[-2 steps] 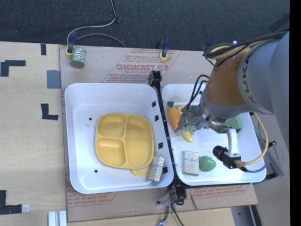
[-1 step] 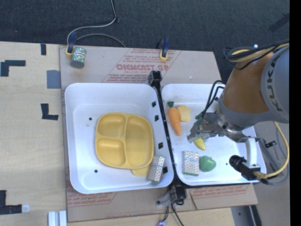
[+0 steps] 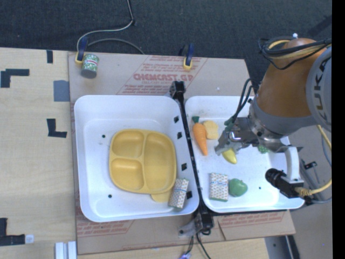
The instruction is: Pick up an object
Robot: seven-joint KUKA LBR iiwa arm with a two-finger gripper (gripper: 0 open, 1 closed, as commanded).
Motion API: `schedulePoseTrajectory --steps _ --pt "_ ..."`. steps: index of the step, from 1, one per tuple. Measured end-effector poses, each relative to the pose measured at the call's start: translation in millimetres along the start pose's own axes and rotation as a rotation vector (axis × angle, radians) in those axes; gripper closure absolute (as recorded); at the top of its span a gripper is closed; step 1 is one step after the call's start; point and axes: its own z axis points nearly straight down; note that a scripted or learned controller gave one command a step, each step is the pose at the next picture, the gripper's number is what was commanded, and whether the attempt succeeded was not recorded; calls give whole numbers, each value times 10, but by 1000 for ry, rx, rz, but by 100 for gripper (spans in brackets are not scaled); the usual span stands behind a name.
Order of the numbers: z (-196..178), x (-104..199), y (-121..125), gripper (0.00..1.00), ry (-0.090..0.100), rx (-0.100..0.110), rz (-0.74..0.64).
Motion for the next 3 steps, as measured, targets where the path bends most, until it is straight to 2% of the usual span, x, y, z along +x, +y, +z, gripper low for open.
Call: schedulePoseTrajectory --steps 3 --pt "-284 8 12 100 -1 3 -4"
